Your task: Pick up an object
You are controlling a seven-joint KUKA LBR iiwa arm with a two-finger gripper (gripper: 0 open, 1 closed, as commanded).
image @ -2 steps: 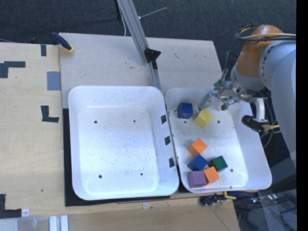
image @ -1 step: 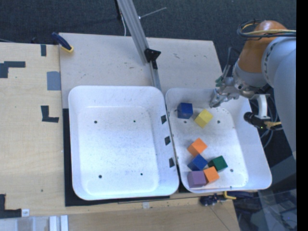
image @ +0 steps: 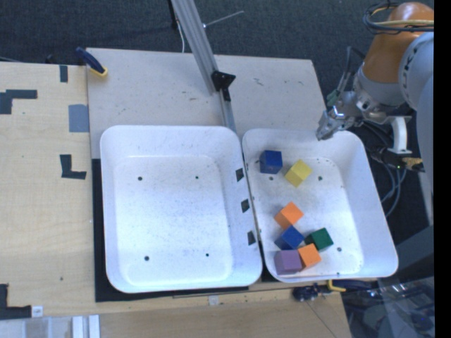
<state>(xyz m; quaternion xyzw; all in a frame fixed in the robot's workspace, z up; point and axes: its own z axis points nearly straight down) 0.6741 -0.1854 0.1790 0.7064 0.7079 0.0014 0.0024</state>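
Down and to the left of the gripper (image: 328, 129), inside the right bin (image: 366, 189), lie the candidates: the blue cube (image: 270, 161) and yellow cube (image: 298, 172) nearest, with a tighter cluster of blocks further below. They look like small, light, rigid blocks, probably smooth-faced; the yellow cube stands clear, so pinching two opposite flat sides seems easiest. The gripper hangs over the bin's upper rim, touching no block; how it is set cannot be told.

bench (image: 176, 97) bears two white bins (image: 169, 210).
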